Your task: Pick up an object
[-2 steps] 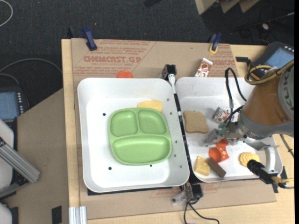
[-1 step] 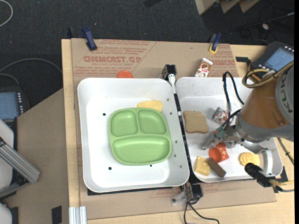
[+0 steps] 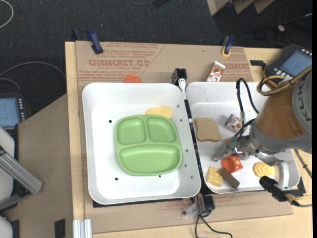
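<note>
**Arm low over the right bin's clutter**

Camera view: the gripper (image 3: 229, 151) sits low in the right bin (image 3: 218, 89), just above a red object (image 3: 233, 163). Whether it is open or closed cannot be told. A bread slice (image 3: 207, 129) lies nearby; a green divided plate (image 3: 147, 145) occupies the left bin (image 3: 94, 133).

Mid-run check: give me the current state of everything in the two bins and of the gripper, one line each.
Green divided plastic plate: flat in left bin, compartments bare.
Yellow flat piece: left bin, at the plate's far edge.
Brown toast-shaped slice: flat in right bin.
Red block: right bin, below the gripper.
Pale yellow wedge: near front wall.
Yellow ridged piece: right bin.
Gripper: low over the red block.
</note>
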